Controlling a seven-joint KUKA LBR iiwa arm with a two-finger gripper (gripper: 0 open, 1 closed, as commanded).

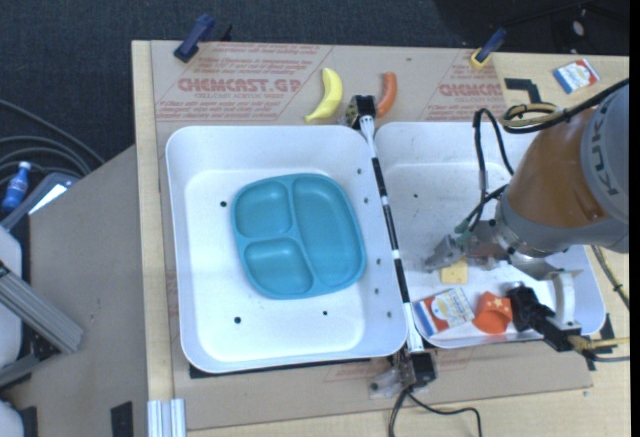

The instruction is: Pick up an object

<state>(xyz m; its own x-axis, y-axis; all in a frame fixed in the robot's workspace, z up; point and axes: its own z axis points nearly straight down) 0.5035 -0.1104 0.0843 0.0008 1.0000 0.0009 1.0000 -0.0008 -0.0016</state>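
Your gripper (447, 252) hangs low in the right bin (430, 155), just above a small yellow piece (455, 274); you cannot tell how its fingers stand. An orange object (492, 313) lies near the front wall.

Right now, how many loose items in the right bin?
3 visible: a yellow block just below the tool, a white-and-red packet near the front rim, an orange-red object beside the packet. The arm covers part of the right bin, so more may be hidden.
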